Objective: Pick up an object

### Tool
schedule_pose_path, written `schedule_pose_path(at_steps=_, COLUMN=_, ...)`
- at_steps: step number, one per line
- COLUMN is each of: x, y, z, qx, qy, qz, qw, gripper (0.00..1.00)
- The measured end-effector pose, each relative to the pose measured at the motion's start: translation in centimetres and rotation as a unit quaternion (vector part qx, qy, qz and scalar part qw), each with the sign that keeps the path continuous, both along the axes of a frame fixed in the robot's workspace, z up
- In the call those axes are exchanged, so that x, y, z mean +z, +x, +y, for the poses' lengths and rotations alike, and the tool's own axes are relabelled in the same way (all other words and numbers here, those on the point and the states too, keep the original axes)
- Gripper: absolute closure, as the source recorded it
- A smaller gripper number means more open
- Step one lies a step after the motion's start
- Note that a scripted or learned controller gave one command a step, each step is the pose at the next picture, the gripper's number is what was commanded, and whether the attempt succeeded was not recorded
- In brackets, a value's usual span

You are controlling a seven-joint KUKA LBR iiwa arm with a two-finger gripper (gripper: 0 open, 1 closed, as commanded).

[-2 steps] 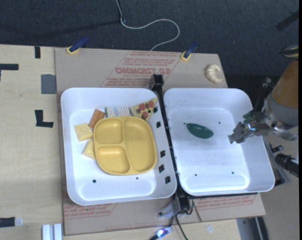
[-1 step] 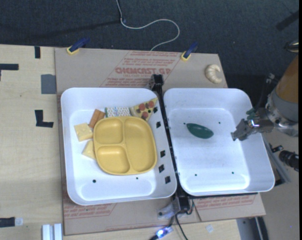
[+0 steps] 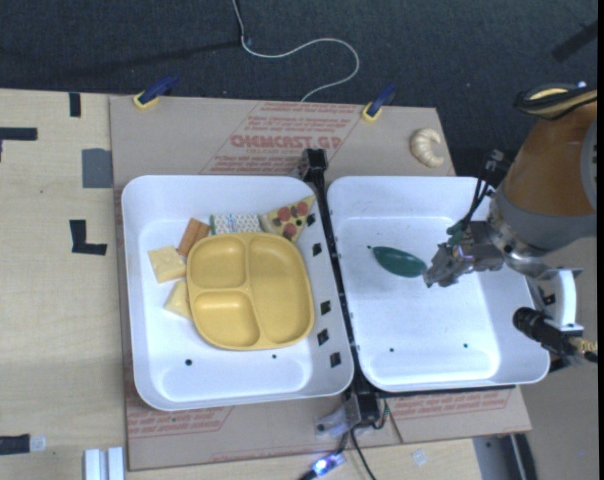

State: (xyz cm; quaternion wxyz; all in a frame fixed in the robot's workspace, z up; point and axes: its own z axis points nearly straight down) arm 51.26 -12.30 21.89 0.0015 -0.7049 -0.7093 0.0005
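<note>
Over the right-hand shallow white bin, my two-finger gripper hangs just beside the small dark-green oval object; how its claw is set, I cannot tell. I judge the green piece light, smooth and slippery, best pinched across its narrow middle. Beyond, the left bin holds a yellow divided plastic plate, all on a cardboard-covered bench.
</note>
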Motion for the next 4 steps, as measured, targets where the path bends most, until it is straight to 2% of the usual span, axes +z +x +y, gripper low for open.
schedule_pose_path(at_steps=1, x=-0.7, y=-1.1, z=5.9, qx=-0.001, qy=-0.0003, qz=0.0, qw=1.0, gripper=1.0)
schedule_pose_path(at_steps=2, x=0.7, y=-1.3, z=11.0, qx=0.0, qy=-0.0002, qz=0.0, qw=1.0, gripper=1.0)
schedule_pose_path(at_steps=3, x=0.0, y=-3.5, z=14.7, qx=-0.001, qy=-0.0005, qz=0.001, qw=1.0, gripper=1.0)
schedule_pose_path(at_steps=4, x=1.2, y=-1.9, z=14.9, qx=-0.002, qy=-0.0006, qz=0.0, qw=1.0, gripper=1.0)
